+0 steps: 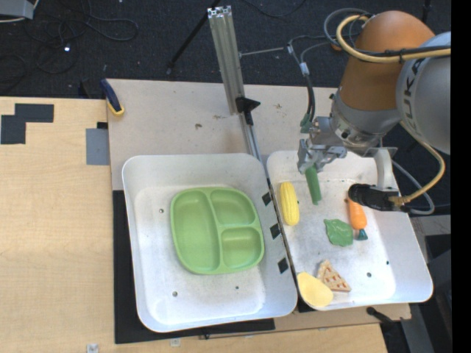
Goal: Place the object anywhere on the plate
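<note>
- Near the front of the right bin point(412, 271) lies a pale yellow chip point(315, 290), right at the bin's front left corner.
- Just beside the chip, touching it, is a little pizza slice point(333, 276) with red dots.
- A bit farther back is a green leaf point(339, 232), lying flat near the middle of the right bin.
- Next to the leaf, toward the right, is an orange carrot point(357, 215). A black part of the robot sits just above it.
- On the left side of that bin is a yellow corn cob point(289, 202), close to the wall between the two bins.
- The left bin point(147, 285) holds a green plate point(217, 229) with three parts. The plate lies flat in the middle of its bin.
- Farther back in the right bin is a long green bean point(313, 184). It hangs almost straight up and down, with its low end near the bin floor.
- The gripper point(315, 162) is right on top of the bean. Its fingers are closed narrow on the bean's top end.
- The bean is well apart from the plate, over the other bin.
- Behind the gripper is the big arm point(390, 57), grey with an orange band.
- A shiny metal pole point(228, 57) stands at the back, between the two bins.
</note>
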Tool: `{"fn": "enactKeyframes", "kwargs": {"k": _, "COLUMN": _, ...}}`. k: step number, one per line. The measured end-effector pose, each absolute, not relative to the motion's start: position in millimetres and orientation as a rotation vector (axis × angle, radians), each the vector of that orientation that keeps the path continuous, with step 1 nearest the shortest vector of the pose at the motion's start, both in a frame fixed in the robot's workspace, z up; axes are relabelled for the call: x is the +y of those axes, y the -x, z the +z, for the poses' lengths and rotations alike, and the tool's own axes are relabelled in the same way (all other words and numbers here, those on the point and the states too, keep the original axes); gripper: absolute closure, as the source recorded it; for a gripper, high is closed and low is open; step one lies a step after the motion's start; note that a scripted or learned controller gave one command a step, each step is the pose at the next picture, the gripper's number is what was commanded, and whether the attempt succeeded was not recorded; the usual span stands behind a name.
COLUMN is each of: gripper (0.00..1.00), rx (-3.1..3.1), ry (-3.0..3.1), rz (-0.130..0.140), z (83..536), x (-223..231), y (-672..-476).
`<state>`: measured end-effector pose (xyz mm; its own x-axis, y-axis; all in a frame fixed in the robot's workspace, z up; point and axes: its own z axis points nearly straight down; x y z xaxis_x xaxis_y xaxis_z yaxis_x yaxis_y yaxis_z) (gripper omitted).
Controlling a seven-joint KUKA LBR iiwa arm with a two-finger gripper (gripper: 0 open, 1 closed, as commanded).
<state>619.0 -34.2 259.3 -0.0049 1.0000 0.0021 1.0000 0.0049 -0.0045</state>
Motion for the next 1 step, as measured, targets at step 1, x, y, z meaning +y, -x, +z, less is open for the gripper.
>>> {"fn": "enactKeyframes", "kwargs": {"k": 1, "gripper": 1.00, "rx": -2.223, "ry": 2.213, "rz": 0.004, "z": 241.8, "x": 14.2, "y": -614.0}}
